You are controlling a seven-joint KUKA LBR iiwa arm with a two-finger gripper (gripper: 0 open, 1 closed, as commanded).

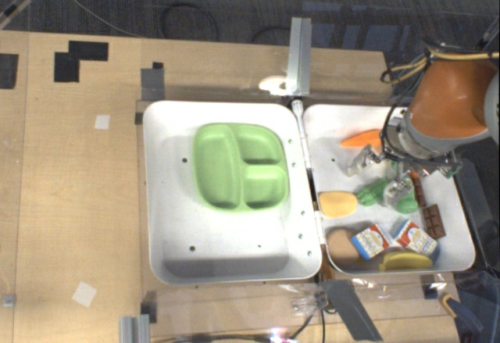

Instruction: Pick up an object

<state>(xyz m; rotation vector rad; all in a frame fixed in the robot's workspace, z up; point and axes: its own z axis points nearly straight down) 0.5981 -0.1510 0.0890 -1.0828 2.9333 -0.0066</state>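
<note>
Fingers of the gripper (384,177) hang low in the right bin (466,251), mid-right of frame, over a green toy (373,193); whether they are apart or together I cannot tell. It looks like light, smooth, rigid plastic, best pinched across its narrow middle. Nearby lie an orange carrot (361,138), yellow lemon-like piece (338,203) and chocolate bar (433,220).

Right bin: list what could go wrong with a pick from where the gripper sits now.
The gripper sits low in the right bin among crowded items. The green object, orange carrot and brown bar lie close together, so the fingers may nudge or catch a neighbour instead of one clean target. The wrist hides part of the pile, so any contact there is hard to judge from above.
</note>
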